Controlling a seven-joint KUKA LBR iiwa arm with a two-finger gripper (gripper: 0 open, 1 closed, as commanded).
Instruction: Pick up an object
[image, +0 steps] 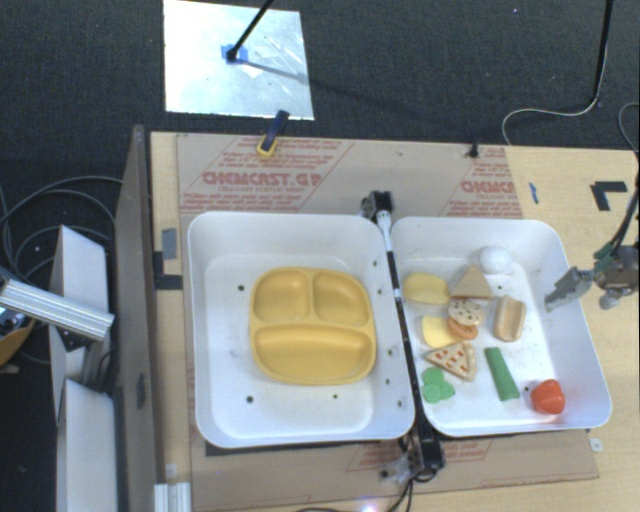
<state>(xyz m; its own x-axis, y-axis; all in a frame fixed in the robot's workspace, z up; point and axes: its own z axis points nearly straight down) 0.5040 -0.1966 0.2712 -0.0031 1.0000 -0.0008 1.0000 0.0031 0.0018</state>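
From my seat I see the gripper (572, 288) coming in at the right edge, its grey metal tip hanging over the right rim of the right bin (575, 262); I cannot tell whether the jaws are apart or together, and I see nothing between them and nothing touching them. The nearest items lie well to its left. The right bin is shallow, white, smooth plastic with rounded corners, and it carries the toy food: a white ball (494, 259) near the far wall, a tan wedge (470, 283) just beside it, a pale yellow rounded lump (426, 289) to the left, a hot dog bun (509, 318) with a tan, matte look, a round sandwich piece (463, 319) with striped layers, a flat yellow cheese slice (435, 331), a triangular pizza slice (454, 359) dotted with red, a green leafy piece (436, 386) near the front left, a straight green stick (501, 373), and a glossy red-orange tomato (547, 397) in the front right corner. The left bin (220, 300), of the same white plastic, holds 1 yellow tray (312, 324) with 3 compartments, 2 small ones at the back and 1 long one in front. Both bins sit side by side on a brown cardboard sheet (300, 170) with red print, laid over the wooden table (560, 180).
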